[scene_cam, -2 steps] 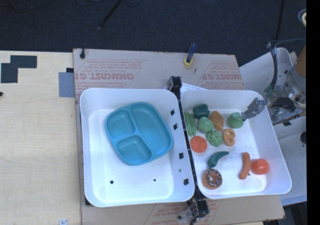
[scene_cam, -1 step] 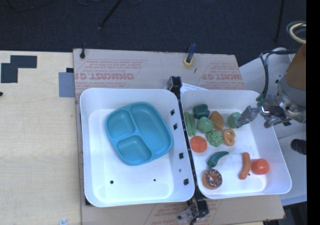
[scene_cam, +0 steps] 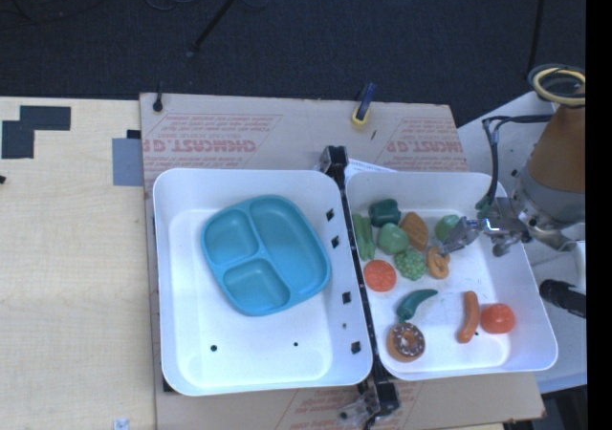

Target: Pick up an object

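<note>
Lighting is even and moderately bright from overhead. The white bins (scene_cam: 191, 361) show mild glare and soft shadows. Resolution is low; small details appear slightly blurred, possibly from compression.

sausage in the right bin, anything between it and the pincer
Nothing visible blocks it. The pincer sits over the right bin's upper middle, beside the toy food cluster. The sausage lies apart below it on bare bin floor, with a red tomato right beside it that could crowd a grasp.
</note>
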{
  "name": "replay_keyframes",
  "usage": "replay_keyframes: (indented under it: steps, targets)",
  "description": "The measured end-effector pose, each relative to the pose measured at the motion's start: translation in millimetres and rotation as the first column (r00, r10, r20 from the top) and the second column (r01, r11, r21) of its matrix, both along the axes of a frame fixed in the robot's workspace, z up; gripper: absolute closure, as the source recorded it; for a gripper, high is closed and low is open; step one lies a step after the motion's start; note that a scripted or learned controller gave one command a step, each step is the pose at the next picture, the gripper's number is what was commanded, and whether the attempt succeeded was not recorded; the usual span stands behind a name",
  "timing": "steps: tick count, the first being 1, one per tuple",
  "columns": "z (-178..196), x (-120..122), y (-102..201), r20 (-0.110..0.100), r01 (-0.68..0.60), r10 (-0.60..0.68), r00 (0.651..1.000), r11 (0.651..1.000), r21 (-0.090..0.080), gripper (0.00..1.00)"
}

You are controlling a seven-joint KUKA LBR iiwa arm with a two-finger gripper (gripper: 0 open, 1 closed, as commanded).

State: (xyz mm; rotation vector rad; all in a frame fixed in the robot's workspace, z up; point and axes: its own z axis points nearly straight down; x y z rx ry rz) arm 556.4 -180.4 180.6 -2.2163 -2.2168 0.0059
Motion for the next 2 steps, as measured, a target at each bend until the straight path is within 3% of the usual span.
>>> replay_keyframes:
  steps: [2]
  targets:
    - [-95,-11,6,0.003,0.000,0.000,1.000,1.000,0.000,0.00]
